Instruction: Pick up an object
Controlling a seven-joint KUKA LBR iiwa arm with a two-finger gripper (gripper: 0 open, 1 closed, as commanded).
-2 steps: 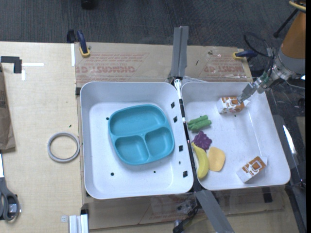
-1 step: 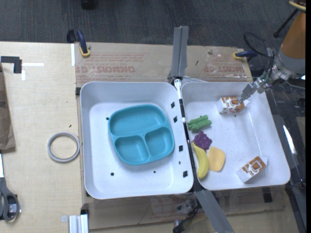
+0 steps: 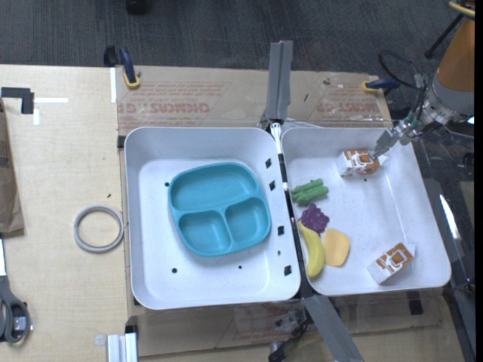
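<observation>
Your gripper (image 3: 379,148) sits low at the right bin's (image 3: 423,194) upper corner, tip meeting a small carton (image 3: 357,162); whether it's parted or closed, you cannot tell. Arm (image 3: 453,74) slants in from upper right. A second carton (image 3: 392,261) lies well apart, near the front.

Even, bright overhead light whitens both bins (image 3: 143,277) with mild glare, shadows stay soft and short, and the slightly soft picture darkens toward the top.
</observation>
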